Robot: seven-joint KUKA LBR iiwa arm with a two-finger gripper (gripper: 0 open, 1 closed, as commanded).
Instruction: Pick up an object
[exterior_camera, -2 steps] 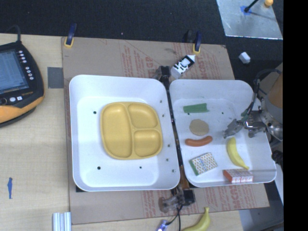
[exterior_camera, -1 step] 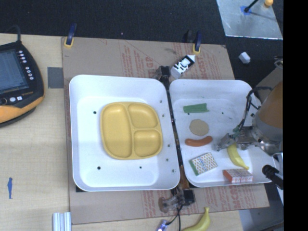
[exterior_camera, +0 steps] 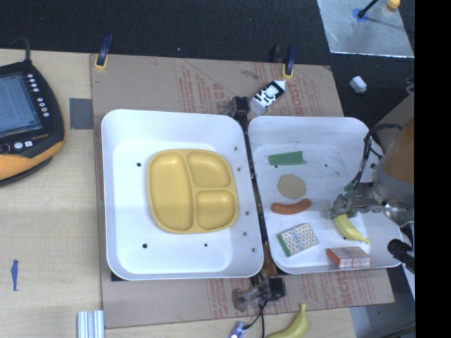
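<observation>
At the far left a teach pendant [exterior_camera: 25,122] with a lit screen lies on the table [exterior_camera: 49,245], cut off by the frame edge; its screen text is too small to read. A sheet of brown cardboard [exterior_camera: 176,79] under the bins carries faint red printing that cannot be made out, and blue-and-yellow clamps hold its far edge. The left bin [exterior_camera: 123,245] holds a yellow divided plate [exterior_camera: 192,189] with three compartments, lying flat near its middle. Between the bins, at the far side, a small black-and-white patterned tag [exterior_camera: 268,94] lies on the cardboard. The right bin [exterior_camera: 338,129] holds a green bar [exterior_camera: 285,158] toward the far side, a tan round disc [exterior_camera: 291,186] just nearer than it, a red-orange sausage [exterior_camera: 291,206] just below the disc, a small patterned box [exterior_camera: 298,239] with print too fine to read, a red-and-white carton [exterior_camera: 349,258] near the front rim, and a yellow banana [exterior_camera: 349,229] toward the right side. The gripper [exterior_camera: 347,207] is low over the bin, right at the upper end of the banana; the fingers are a blurred dark tangle, so how far they are open, or whether they have anything, cannot be told. The arm [exterior_camera: 398,167] behind it is cut off at the right. A second banana [exterior_camera: 294,324] lies on the table's front edge, partly cut off by the frame.
</observation>
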